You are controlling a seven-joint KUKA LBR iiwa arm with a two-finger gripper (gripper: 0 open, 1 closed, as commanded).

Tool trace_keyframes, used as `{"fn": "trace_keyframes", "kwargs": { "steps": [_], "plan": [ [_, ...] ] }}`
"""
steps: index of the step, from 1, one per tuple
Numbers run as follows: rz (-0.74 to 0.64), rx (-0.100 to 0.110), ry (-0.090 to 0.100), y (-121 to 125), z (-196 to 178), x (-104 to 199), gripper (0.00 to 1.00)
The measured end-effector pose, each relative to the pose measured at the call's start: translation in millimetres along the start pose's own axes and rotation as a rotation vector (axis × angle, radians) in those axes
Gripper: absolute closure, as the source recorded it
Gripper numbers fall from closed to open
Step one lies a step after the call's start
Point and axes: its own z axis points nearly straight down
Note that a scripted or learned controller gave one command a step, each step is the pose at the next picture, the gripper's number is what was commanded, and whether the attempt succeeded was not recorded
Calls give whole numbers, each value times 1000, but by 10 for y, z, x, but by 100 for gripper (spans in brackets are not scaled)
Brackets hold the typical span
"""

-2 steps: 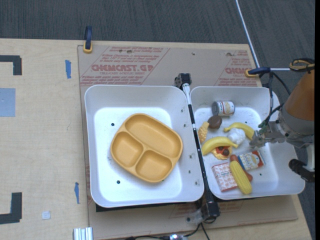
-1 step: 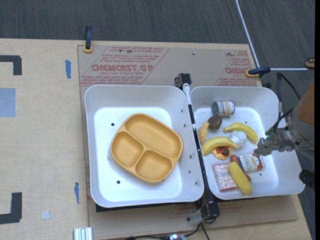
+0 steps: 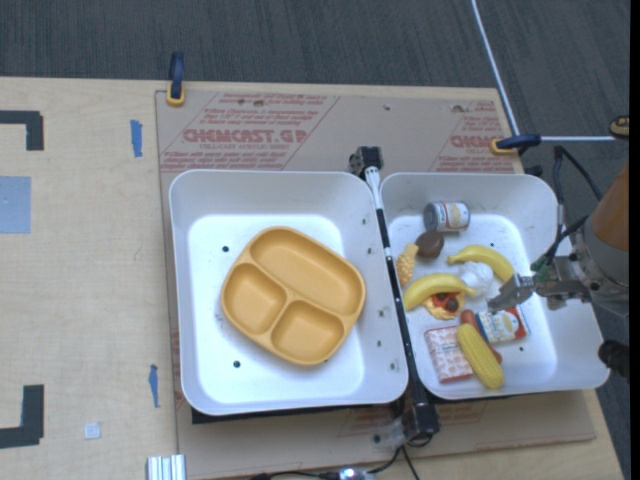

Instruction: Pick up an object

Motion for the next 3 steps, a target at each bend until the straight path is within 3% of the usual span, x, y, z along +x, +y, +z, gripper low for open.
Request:
{"fn": "trace_keyframes", "kwargs": {
  "steps": [1, 2, 3],
  "plan": [
    [1, -13, -4, 35, 885, 496, 0],
    [2, -25, -8, 68, 758, 487, 100],
    [-1, -2, -1, 7, -59, 1255, 100]
  ]
}}
